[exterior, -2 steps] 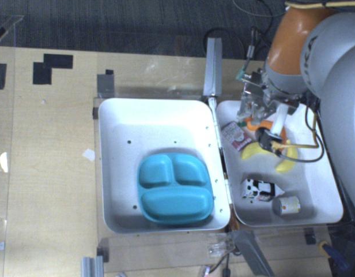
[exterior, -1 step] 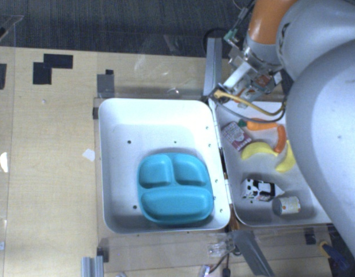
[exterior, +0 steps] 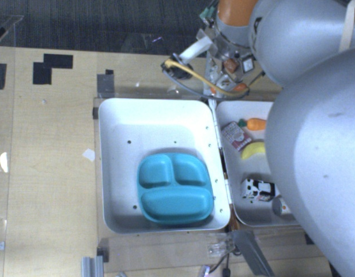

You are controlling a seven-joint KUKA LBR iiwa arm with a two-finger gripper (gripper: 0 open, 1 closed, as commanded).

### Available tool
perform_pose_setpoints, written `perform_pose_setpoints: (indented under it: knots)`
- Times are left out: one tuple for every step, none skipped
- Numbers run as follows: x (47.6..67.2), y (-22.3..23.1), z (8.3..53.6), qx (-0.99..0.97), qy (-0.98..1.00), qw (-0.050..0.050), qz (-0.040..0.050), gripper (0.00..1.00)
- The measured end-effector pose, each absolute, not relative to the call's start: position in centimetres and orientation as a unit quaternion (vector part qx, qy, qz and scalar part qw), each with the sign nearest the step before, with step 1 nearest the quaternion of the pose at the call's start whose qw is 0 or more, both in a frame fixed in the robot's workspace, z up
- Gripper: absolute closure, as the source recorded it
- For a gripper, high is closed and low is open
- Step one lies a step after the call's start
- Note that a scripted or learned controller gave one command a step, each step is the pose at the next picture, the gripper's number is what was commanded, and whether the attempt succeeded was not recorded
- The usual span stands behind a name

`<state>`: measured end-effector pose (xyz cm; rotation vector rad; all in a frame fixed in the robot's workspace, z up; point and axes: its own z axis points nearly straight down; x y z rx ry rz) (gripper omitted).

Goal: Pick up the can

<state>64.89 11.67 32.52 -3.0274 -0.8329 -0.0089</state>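
Observation:
A grey rounded thing (exterior: 278,206), perhaps the can's end, lies at the near edge of the right bin (exterior: 246,217), mostly hidden under the arm. My gripper (exterior: 223,81) hangs above the back rim, where the two bins meet, well away from that grey thing. Nothing shows beneath the gripper apart from cables and the rim.
The right bin also holds an orange carrot (exterior: 256,124), a red-and-white packet (exterior: 235,134), a yellow piece (exterior: 253,150) and a black-and-white object (exterior: 257,190). A blue divided plate (exterior: 174,187) lies in the left bin (exterior: 117,154). The grey arm (exterior: 316,154) covers the right bin's right part.

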Motion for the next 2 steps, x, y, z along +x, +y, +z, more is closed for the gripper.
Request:
perform_pose_setpoints:
  knots:
    - [65.0, 11.6, 33.6, -0.964, -0.265, 0.002, -0.0048, 1.00]
    - [63.6, 19.1, 31.8, -0.982, -0.191, 0.001, -0.0022, 1.00]
